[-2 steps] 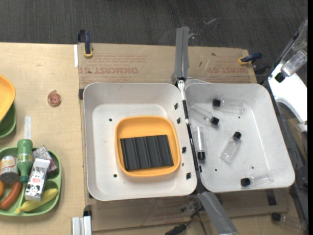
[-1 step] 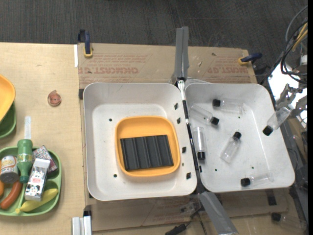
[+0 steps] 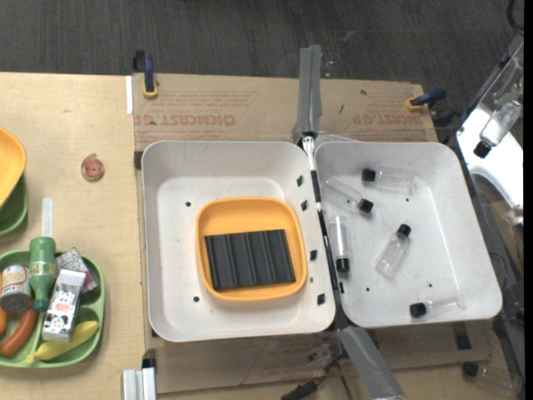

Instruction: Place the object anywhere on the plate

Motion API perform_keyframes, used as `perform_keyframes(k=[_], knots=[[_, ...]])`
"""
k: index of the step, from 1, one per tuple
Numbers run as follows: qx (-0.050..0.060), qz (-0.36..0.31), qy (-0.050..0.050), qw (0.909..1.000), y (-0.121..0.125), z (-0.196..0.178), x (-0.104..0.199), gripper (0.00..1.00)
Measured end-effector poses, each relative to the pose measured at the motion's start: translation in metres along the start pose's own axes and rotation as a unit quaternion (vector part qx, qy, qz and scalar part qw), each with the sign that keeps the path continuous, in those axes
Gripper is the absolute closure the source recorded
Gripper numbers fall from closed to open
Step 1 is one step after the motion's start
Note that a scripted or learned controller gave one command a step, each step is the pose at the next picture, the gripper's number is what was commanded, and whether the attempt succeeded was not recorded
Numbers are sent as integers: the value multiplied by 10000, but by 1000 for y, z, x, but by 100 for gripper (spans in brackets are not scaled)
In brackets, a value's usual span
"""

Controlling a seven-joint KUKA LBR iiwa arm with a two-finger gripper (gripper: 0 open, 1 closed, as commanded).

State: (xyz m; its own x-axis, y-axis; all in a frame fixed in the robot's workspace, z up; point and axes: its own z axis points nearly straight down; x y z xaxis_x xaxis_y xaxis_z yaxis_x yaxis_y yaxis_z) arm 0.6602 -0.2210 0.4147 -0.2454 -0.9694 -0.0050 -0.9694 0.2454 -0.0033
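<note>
An orange, rounded-square plate sits in the middle of the left white bin. A dark grey ribbed slab lies flat on the plate and covers most of its floor. The right white bin holds several clear vials with black caps. One vial lies along the divider, another lies near the bin's middle, and a third lies at the front edge.
White and grey machinery stands past the right bin's far right corner. On the wooden bench at left are a green tray of toy food, a yellow bowl and a small pink disc. Clamps hold the cardboard behind the bins.
</note>
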Motion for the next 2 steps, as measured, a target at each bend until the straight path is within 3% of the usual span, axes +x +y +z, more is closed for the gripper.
perform_keyframes(k=[1, 2], knots=[[-4, -1821, -4, 9833, 3, -18, 0, 100], [-6, -1823, -4, 9833, 3, -18, 0, 0]])
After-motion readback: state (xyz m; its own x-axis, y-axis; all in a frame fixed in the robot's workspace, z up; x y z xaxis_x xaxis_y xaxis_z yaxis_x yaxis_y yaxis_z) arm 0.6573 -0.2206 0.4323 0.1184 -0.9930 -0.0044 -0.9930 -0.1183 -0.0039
